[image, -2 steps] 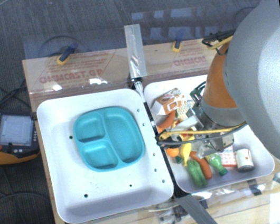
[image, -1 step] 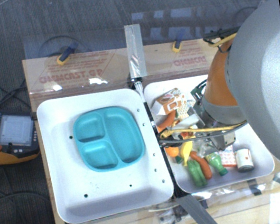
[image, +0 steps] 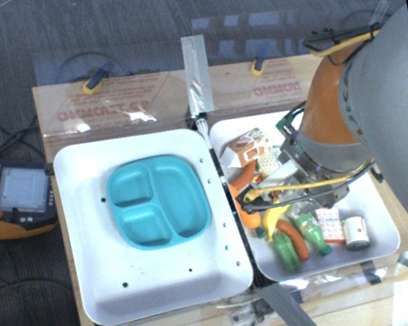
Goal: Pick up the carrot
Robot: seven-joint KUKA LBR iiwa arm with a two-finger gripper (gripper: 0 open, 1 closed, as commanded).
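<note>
The grey arm (image: 400,124) fills the right side of the view, its orange band (image: 327,109) sitting above the wrist, which hangs low over the right bin; the gripper (image: 299,173) lies under the wrist housing amid cables, and I cannot tell how far it is open or whether it has hold of anything; the wooden bench (image: 131,105) runs under both bins, with a sheet of clear plastic taped across its far edge; the left bin (image: 102,293) is a shallow white tray with rounded corners, touching the right bin (image: 378,241) along their shared middle wall; in the left bin lies a teal plate (image: 158,201) with three compartments, set slightly toward the far side; to the left of the bench, on the dark carpet, sits a teach pendant (image: 11,200) with a grey screen and orange casing, its cables trailing off; the right bin holds a crowd of toy foods; a printed carton (image: 252,147) lies at its far left corner; the carrot (image: 240,174), orange and slanted, rests just beside the carton near the middle wall, partly under the cables; nearer the front lie a yellow banana (image: 271,224), a green vegetable (image: 285,252), an orange-red sausage (image: 295,240) beside it, a second green piece (image: 311,231), and a small can (image: 354,231) at the right.
</note>
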